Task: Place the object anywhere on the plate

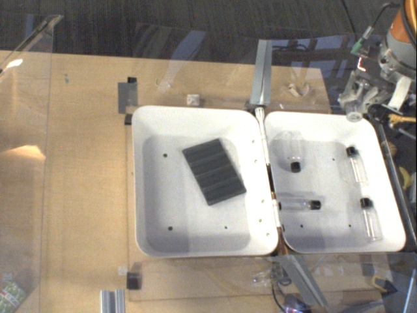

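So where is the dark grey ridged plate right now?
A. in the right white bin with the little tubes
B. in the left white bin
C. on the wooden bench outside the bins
B: the dark ridged plate lies flat on the floor of the left bin, while the clear black-capped tubes lie in the right bin.

My tabletop (71, 194): light wood, glare patches at left | floor (163, 8) beyond: dark ribbed carpet | metal rail (262, 74) at far edge.
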{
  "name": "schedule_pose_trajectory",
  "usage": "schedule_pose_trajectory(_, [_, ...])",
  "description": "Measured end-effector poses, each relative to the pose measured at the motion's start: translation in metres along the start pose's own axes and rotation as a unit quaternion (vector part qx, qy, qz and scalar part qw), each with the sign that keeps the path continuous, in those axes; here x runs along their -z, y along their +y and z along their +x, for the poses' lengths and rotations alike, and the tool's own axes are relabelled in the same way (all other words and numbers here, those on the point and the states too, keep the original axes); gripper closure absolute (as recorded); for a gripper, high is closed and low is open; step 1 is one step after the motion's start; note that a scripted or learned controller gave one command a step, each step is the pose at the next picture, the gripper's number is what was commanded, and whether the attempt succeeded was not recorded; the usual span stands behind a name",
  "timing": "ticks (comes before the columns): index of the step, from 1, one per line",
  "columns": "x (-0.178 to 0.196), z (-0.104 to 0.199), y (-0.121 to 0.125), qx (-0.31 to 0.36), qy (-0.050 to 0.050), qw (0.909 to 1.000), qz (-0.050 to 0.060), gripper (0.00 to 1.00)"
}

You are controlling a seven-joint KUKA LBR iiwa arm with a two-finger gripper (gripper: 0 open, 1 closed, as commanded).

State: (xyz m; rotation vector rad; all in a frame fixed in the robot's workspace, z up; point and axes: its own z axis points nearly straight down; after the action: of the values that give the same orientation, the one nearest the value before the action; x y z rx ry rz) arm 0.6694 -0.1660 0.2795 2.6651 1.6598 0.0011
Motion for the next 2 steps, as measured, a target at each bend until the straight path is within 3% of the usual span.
schedule_pose_trajectory(1, [0.038,-0.018,0.008,-0.302,-0.001,0.9532,0.001,1.0])
schedule_pose_trajectory(2, [0.101,-0.029,0.002,-0.381,0.0,0.9244,0.0,1.0])
